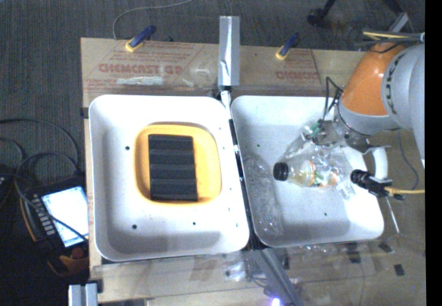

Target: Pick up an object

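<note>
Tabletop (103,63) of pale board, spanning the view, with two blue clamps on its far edge and a metal post (228,49) rising between the bins. Grey arm (407,87) with its orange band entering over the right edge, bent down into the right bin. Left bin (110,228) white and shallow, holding a yellow tray with a black ribbed insert (173,166) near its middle. Right bin (262,125) white as well, touching the left bin along their shared rim.

Clear plastic bottle (311,172) with a black cap (280,171), lying on its side in the right half of the right bin, long axis running roughly left to right, cap end pointing toward the shared rim. Crumpled, glinting body, hard to outline exactly.

End effector (330,133) low over the far right part of that bin, just above the bottle's body end, apparently close to or touching the plastic; cannot tell whether apart or together, since glare and clutter hide the tips. Nothing plainly seen clamped.

Bottle thus lying below and slightly left of the end effector, toward the near rim. Likely needs a short drop and a closing across the bottle's narrow width, at right angles to its long axis. Slippery, springy plastic probably prone to squirting out sideways.
</note>
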{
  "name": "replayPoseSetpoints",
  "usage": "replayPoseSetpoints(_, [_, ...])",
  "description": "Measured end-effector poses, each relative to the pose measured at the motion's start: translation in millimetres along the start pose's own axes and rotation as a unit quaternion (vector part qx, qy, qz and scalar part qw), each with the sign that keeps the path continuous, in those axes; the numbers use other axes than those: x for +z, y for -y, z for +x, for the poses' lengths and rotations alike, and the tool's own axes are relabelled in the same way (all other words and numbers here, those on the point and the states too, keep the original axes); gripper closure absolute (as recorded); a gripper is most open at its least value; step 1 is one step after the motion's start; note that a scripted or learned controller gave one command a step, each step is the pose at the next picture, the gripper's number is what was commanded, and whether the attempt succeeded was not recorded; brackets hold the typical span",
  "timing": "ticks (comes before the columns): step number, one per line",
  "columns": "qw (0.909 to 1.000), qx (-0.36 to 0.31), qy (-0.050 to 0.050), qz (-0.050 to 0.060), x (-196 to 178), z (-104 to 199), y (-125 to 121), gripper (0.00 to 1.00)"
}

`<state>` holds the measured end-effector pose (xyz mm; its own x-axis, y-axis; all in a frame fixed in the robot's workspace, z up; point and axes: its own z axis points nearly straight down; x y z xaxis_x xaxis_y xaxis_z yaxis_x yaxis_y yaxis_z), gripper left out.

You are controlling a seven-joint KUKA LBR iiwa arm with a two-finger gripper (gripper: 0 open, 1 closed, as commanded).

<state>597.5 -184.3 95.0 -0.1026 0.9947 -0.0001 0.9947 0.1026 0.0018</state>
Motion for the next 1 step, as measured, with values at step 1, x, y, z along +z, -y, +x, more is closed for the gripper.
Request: replayPoseSetpoints(1, [0.9992, -0.041, -0.001, 0.002, -1.9, -20.8, 68.9, 0.0])
